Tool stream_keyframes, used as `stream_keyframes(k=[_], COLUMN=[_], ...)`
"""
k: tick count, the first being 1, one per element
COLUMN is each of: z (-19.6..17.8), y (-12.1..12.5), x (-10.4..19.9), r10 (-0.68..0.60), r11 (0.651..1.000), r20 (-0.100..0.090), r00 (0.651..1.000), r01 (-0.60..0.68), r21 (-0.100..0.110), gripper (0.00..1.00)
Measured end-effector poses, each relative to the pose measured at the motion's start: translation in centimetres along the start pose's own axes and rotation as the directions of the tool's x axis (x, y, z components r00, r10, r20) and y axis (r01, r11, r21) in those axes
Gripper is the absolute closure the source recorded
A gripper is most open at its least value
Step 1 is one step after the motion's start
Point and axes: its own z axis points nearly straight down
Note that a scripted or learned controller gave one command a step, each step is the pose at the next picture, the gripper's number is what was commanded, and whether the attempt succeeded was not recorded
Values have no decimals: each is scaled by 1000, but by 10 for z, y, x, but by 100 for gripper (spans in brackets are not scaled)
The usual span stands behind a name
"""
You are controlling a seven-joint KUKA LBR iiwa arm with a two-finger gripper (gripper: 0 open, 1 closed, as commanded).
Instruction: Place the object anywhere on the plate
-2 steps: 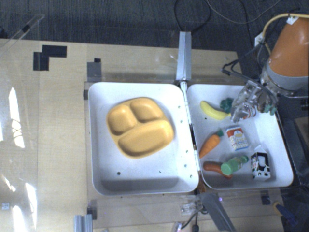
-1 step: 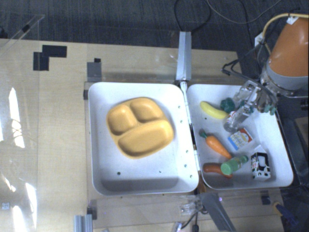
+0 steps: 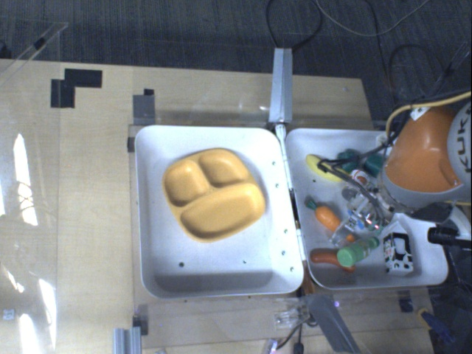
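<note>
Closest to us is a grey metal strut (image 3: 330,329) at the front edge of the bench, just below the seam between the two bins. Up and to the left of it, the left bin (image 3: 221,275) has the yellow plate (image 3: 214,194) sitting roughly in its middle. It's a three-compartment one, two small sections at the back and a long one in front.

The right bin (image 3: 429,268) is where all the small stuff is:
- a carrot (image 3: 325,216) with a green top, towards the bin's left side
- a red thing (image 3: 323,257) by the front wall
- a green cylinder (image 3: 358,254) on its side, touching the red thing's right end
- a yellow banana-ish piece (image 3: 319,164) at the back, with something teal (image 3: 348,156) just beside it

The arm (image 3: 419,159) comes in from the right, orange band over the back right of that bin. The gripper (image 3: 359,222) is down in the clutter between the carrot and the green cylinder. We honestly can't tell whether it's open, closed or clamped on anything, since it's all one shiny tangle there.

We also can't tell which piece is meant for the plate. Every one of them lies in the right bin, well apart from the plate.
</note>
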Motion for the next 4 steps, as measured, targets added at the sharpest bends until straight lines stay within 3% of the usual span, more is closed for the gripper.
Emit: stream_keyframes(k=[1, 2, 3, 4], z=[-77, -111, -124, -76], y=[119, 123, 125, 69], x=[40, -35, -36, -25], r10=[32, -48, -55, 406], r11=[999, 999, 998, 914], r20=[3, 3, 12, 1], r00=[999, 999, 998, 914], r01=[-32, 48, 55, -406], r21=[-3, -2, -7, 0], gripper=[0, 0, 100, 100])
